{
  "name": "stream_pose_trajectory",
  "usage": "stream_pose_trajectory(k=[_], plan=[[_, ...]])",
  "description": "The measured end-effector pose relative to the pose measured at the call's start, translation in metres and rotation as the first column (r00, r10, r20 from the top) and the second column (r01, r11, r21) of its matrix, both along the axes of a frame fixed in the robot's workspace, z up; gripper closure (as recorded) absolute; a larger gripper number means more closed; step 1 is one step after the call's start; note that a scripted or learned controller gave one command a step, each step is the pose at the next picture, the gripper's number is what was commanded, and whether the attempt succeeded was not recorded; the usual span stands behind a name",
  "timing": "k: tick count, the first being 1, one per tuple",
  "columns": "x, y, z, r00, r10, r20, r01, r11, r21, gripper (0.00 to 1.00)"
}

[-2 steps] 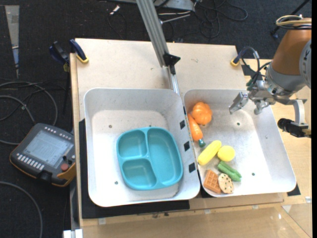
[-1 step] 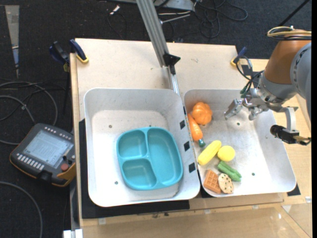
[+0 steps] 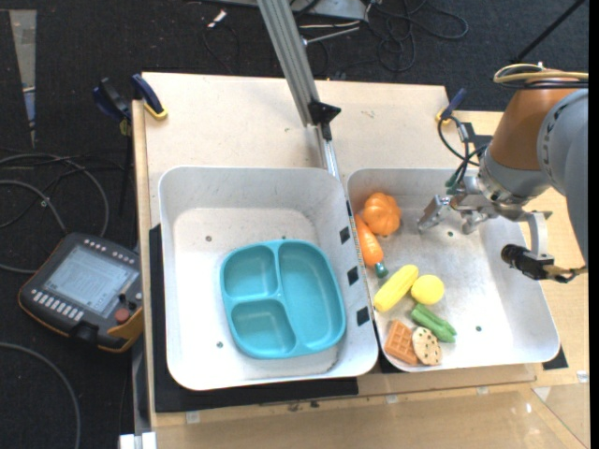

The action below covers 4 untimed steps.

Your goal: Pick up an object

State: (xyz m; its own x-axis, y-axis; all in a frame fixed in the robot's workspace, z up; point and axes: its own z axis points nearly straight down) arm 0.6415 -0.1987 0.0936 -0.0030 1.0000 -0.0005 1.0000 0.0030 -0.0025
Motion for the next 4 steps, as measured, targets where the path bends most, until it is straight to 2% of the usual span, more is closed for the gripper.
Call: stream_pose_trajectory(k=[1,4], plan=[[0.002,0.000,0.013,1.000,0.002,0.005,-0.002,1.000,-0.002,1.00],[0.014,-0.001,0.147,1.000,0.000,0.009,0.000,1.000,-0.002,1.00]])
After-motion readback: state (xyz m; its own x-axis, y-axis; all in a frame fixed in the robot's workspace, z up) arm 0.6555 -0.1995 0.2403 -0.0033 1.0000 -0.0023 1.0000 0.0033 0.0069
